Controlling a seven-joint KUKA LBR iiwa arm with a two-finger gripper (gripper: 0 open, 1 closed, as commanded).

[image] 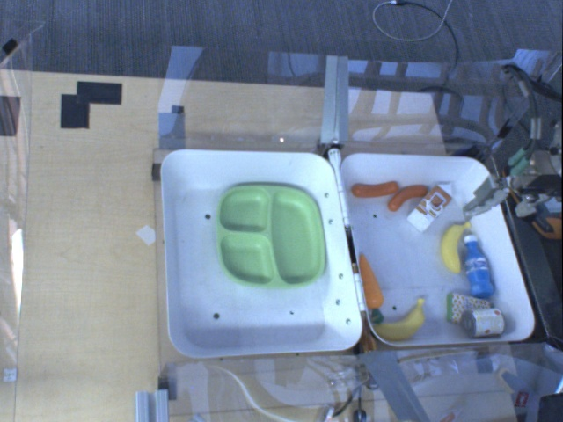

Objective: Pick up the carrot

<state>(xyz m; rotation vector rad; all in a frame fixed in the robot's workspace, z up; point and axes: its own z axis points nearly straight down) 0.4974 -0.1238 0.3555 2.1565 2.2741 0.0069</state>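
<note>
The carrot (369, 283) is orange and slim. It lies along the left wall of the right bin (400, 240), pointing from the middle of that wall toward the front, just above a banana (403, 322). My gripper (486, 200) hangs over the right bin's far right edge, well to the right of the carrot and apart from it. Nothing shows in it. The arm behind it is partly cut off by the view's right side.
The right bin also holds two reddish sausages (391, 192), a small white carton (431, 206), a yellow fruit (452, 245), a blue bottle (477, 267) and a can (482, 322). The left bin (189, 236) holds a green divided plate (269, 234).
</note>
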